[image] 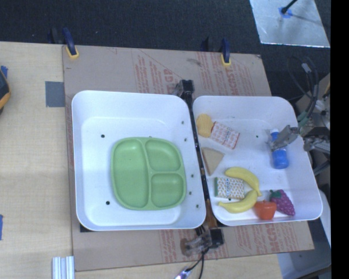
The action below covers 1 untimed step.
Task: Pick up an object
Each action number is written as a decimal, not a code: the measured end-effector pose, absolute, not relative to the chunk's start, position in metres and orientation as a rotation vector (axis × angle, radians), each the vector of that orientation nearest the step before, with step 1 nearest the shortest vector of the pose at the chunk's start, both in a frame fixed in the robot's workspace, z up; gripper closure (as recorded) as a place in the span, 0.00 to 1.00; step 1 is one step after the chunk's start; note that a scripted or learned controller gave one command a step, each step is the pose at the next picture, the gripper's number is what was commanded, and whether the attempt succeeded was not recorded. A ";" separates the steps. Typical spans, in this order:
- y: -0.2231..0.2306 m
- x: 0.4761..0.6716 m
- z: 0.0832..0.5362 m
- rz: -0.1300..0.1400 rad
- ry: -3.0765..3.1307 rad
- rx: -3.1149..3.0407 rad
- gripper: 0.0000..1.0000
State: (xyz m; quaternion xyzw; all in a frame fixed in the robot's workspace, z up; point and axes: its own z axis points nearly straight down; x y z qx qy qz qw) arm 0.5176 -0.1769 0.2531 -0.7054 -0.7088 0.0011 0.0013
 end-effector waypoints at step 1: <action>-0.211 0.618 0.136 0.007 -2.226 -2.212 0.00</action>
